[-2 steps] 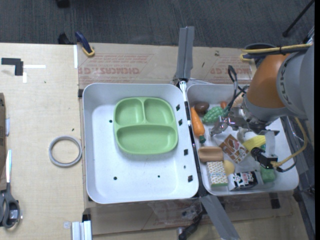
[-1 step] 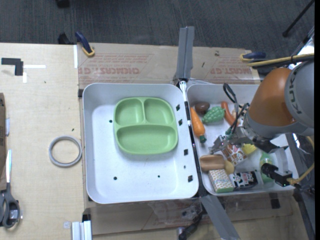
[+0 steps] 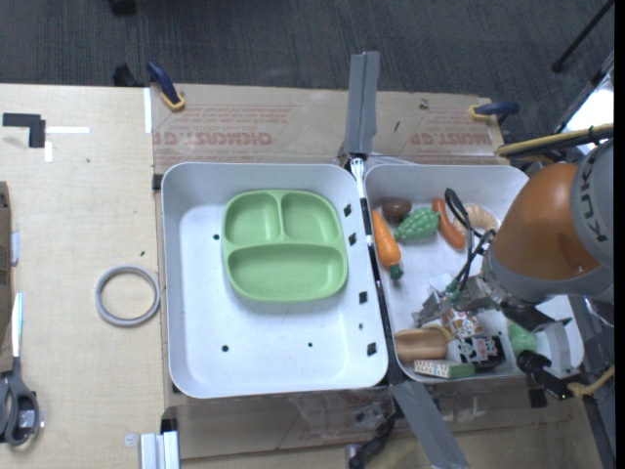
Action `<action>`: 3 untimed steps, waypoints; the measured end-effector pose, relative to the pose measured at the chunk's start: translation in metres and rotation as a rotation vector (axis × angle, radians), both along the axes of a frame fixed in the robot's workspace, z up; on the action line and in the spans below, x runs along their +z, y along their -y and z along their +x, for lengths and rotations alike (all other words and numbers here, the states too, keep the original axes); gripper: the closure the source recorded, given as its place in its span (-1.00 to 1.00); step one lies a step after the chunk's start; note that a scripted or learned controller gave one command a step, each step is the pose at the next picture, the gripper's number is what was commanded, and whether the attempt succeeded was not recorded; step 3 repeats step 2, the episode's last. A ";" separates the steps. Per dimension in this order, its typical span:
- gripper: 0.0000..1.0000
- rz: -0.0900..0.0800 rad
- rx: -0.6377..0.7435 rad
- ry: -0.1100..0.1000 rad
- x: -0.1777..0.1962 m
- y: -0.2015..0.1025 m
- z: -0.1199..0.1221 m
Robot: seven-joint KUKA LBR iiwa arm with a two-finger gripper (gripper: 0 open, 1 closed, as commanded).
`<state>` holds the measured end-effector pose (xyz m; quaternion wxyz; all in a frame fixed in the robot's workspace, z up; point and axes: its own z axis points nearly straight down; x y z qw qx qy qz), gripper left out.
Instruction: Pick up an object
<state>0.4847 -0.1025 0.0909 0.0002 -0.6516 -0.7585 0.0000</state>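
Note:
The right bin [image 3: 508,179] holds several toy foods: an orange carrot [image 3: 386,242], a knobbly green fruit [image 3: 418,225], a brown lump [image 3: 395,208], a red sausage [image 3: 450,230], a tan bun [image 3: 422,342] and a black-and-white box [image 3: 479,352]. My gripper [image 3: 446,307] is low in this bin, just above the bun and left of the box, with the orange-banded wrist [image 3: 547,237] over the bin's right half. A green item [image 3: 522,339] lies by the arm. Whatever lies under the wrist is hidden.
The left bin [image 3: 186,291] holds a green divided plate [image 3: 285,244]. On the bench to the left lie a grey tape ring [image 3: 127,294] and scissors [image 3: 18,401]. A grey bar [image 3: 361,101] runs back between the bins, and blue clamps [image 3: 166,84] hold the cardboard.

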 end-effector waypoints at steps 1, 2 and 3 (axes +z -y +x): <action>1.00 0.000 -0.005 -0.003 0.006 0.002 0.000; 1.00 -0.001 -0.085 -0.005 0.098 -0.073 -0.006; 1.00 -0.001 -0.085 -0.005 0.098 -0.073 -0.006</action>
